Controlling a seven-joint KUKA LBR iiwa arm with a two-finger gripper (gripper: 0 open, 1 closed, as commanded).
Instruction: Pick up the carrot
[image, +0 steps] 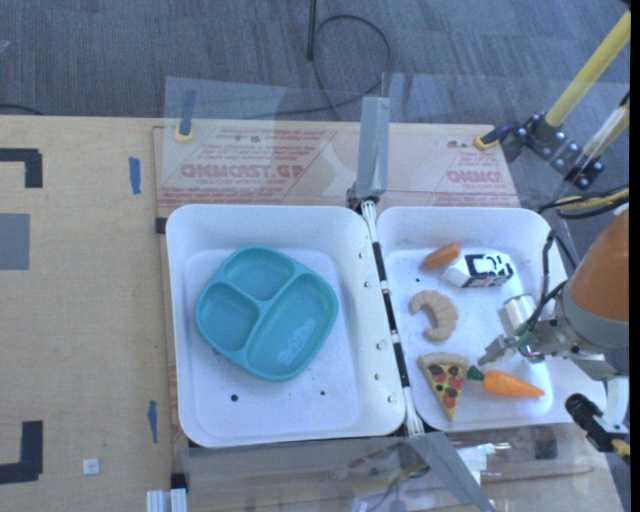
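Camera view, pincer (512, 345) above carrot (512, 384), nothing visibly between its tips

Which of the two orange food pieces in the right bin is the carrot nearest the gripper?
The long tapered carrot with the green top, beside the pizza slice and just below the gripper. The other orange piece is shorter and lies at the bin's far end.

Two white bins side by side on the bench (80, 330), teal divided plate (266, 312) in left bin (200, 400), right bin (400, 235) holding carrot (512, 384) near its right edge, pizza slice (443, 378), croissant (436, 312), end effector (520, 342) just above the carrot
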